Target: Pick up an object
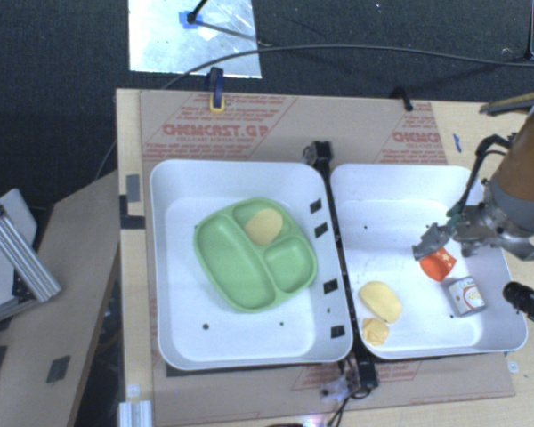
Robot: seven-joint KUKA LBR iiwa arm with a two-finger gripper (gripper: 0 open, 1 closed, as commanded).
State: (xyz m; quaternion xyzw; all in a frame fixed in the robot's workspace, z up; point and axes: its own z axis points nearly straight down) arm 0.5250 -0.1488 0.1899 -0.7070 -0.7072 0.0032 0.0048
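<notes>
Nearest the camera, at the front rim of the right bin (400, 185), a small yellow lump (375, 331) is lying just in front of a larger yellow, potato-like piece (381, 300), the two nearly touching. Further right in the same bin, a small can (465, 295) with a pale label is resting on its side near the front right corner. Just beside it, up and to the left, an orange object (439, 264) is sitting directly under the hand (433, 241), which is reaching in from the right on the grey arm (516, 198); the hand's tips are hanging right over the orange object, but I cannot tell whether they are spread or closed, nor whether they are gripping it. The left bin (182, 194) is holding a green divided plate (254, 256), tilted at an angle, with a yellow piece of food (264, 226) lying in its upper compartment. Both bins are sitting side by side on a brown sheet of cardboard (240, 123) covering the desk.
</notes>
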